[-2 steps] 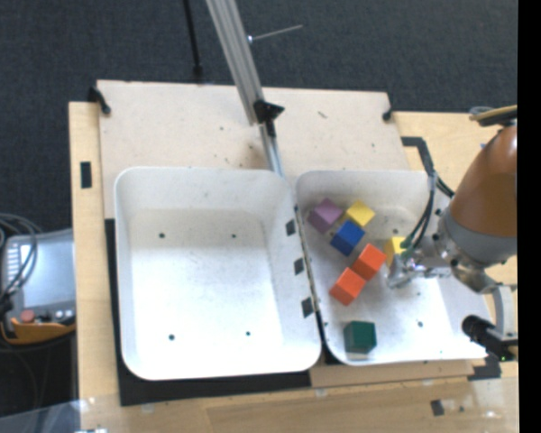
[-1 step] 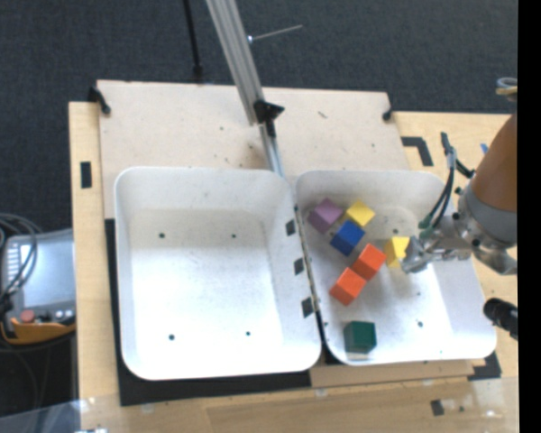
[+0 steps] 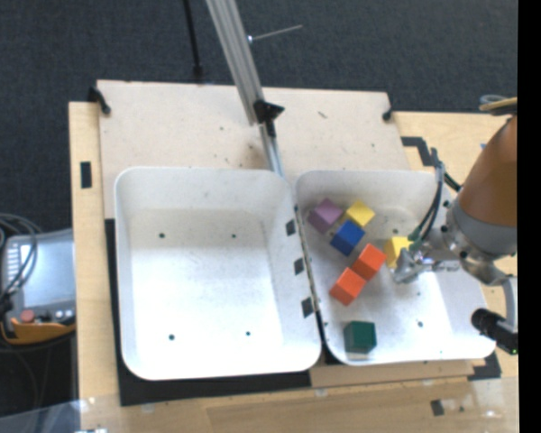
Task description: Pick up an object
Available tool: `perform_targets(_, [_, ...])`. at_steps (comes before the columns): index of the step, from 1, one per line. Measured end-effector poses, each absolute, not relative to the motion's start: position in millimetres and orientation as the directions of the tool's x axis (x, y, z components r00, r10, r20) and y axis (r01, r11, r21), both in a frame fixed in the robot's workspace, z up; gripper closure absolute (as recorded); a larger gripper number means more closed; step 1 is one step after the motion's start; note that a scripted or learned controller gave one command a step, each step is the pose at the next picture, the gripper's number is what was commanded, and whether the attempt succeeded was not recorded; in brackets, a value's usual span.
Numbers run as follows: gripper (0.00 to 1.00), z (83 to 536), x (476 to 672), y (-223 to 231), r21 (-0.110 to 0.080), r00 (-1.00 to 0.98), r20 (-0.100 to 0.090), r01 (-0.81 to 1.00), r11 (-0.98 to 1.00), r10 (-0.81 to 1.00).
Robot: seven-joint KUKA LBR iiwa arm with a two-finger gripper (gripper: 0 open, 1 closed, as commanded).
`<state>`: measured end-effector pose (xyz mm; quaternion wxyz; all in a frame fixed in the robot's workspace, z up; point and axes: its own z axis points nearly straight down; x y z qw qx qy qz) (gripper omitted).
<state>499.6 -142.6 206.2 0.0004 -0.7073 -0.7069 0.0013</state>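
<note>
Several small blocks lie in the right bin [image 3: 406, 345]: a purple block [image 3: 325, 215], a yellow block [image 3: 360, 215], a blue block [image 3: 347, 237], two orange blocks [image 3: 370, 261] [image 3: 348, 286] and a green block [image 3: 360, 336] near the front wall. Another yellow block [image 3: 398, 246] sits just left of my gripper [image 3: 408, 269], partly hidden by it. The gripper hangs low over the bin's right half, right of the orange blocks. The arm's grey wrist and orange band cover the bin's right edge.
The left bin [image 3: 207, 350] stands beside the right one, sharing a middle wall. A slanted aluminium rail [image 3: 239, 57] rises from behind the bins. A grey control box [image 3: 36, 282] with cables sits off the bench at far left.
</note>
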Motion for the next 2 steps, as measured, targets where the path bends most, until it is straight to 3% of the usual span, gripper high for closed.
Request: perform_targets(2, [1.0,223.1,499.8,-40.5,0.0,-0.008,0.003,1.0,0.008,1.0])
